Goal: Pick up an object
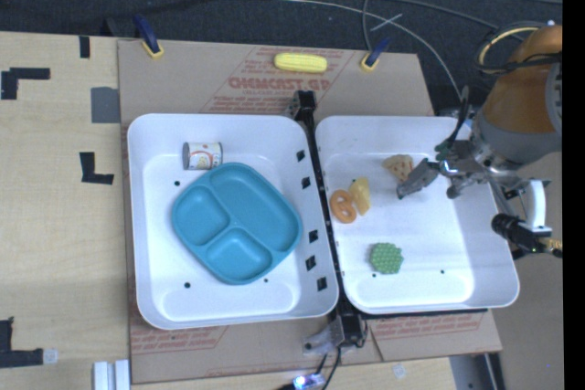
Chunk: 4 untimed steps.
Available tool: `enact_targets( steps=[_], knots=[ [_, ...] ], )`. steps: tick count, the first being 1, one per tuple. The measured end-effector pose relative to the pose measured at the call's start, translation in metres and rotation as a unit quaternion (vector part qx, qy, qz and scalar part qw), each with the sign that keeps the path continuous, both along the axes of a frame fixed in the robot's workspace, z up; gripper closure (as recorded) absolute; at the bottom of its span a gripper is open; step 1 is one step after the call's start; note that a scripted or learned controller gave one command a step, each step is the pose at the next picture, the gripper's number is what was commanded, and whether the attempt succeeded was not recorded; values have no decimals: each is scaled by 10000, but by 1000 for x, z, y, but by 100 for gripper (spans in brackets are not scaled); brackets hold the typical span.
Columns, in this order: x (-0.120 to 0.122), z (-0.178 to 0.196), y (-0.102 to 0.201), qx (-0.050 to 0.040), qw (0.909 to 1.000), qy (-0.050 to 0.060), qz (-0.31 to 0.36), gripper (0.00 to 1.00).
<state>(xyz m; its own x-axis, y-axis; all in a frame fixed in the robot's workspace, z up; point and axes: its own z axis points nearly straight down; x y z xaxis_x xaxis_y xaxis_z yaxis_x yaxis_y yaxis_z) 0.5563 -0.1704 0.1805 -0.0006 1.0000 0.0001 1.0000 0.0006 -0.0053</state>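
Two white bins sit side by side on the tabletop (55, 196), and the hand (437, 178) hangs over the right bin (484, 288), toward its far right part. The left bin (146, 288) lies well away to the hand's left, across the divider. It holds a blue sectioned plate (236, 221) and a small can (202, 155) on its side, both well apart from the hand.

The hand's two dark fingers look spread, one reaching left toward the bin's middle and one nearer the wrist, with nothing between them. It carries no object.

The likely targets lie in the right bin. A green bumpy ball (387, 258) sits below and a little left of the hand, apart from it. A tan wedge-shaped piece (398, 166) rests just beside the left fingertip, slightly above it. Left of the hand and near it, a pale yellow piece (361, 195) touches an orange ring (344, 206). A yellow corn-like toy (301, 63) lies outside both bins, well off to the upper left.

The risks, as I judge them: the nearest fingertip could nudge the tan wedge aside instead of straddling it. The ring and yellow piece touch, so a grasp there may catch both or neither. The ball may roll from a closing grip, and the ring lies flat, so fingers could skim over it
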Motion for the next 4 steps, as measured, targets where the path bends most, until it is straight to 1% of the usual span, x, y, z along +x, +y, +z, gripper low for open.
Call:
enact_targets(
  steps=[1, 2, 3, 4],
  knots=[
    [-4, -44, 3, 0, 10000, 3, 2, 0],
    [-4, -97, 3, -11, 10000, -21, 6, 0],
    [-2, -83, 3, -14, 10000, -40, 7, 100],
    [3, -22, 0, -3, 10000, -42, 3, 100]
  ],
)
